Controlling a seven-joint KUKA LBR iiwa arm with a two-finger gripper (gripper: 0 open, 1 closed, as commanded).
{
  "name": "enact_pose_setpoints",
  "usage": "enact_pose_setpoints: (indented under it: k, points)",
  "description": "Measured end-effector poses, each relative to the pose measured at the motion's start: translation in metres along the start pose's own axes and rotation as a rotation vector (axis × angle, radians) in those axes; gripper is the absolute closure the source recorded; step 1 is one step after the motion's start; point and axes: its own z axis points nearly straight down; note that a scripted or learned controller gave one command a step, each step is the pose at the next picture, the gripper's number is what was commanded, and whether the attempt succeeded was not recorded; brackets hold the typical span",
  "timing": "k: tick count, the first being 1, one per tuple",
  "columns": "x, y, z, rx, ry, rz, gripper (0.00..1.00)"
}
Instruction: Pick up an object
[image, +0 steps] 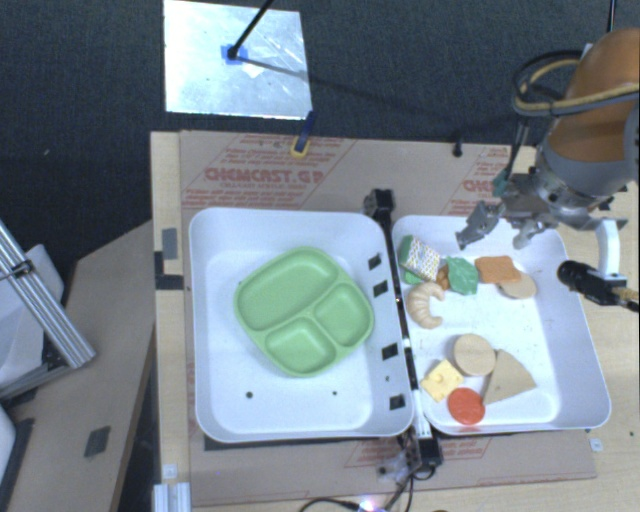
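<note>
My pincer (500, 228) hangs in the upper right of the frame, over the top edge of the right bin (580, 345), its 2 fingers spread open with nothing between them. Just below it: an orange flat piece (497, 267) touching a tan round slice (518, 288). Left of those sit a green lump (462, 275), a speckled wrapped block (421, 258) and a croissant (427, 303), all crowded together. Lower in the bin: a tan disc (473, 353), a tan wedge (510, 378), a yellow cube (441, 380) and a red round piece (465, 406). Left bin (215, 300) carries a green 3-compartment plate (303, 310), well apart from me.

Nearest candidate, I'd say, is the orange piece. Risks: it looks flat and thin, so my fingers may slide over it and close on air; the neighbours are touching, so 1 finger may land on the tan slice or nudge the green lump; the bin wall is close, so a finger could catch the rim on descent.
</note>
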Motion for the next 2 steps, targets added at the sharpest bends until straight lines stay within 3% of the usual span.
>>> enact_pose_setpoints:
  k: [1, 2]
  points:
    - [0.0, 0.002, -0.007, -0.012, -0.001, -0.002, 0.0]
    - [0.011, 0.002, 0.044, -0.008, 0.0, -0.004, 0.0]
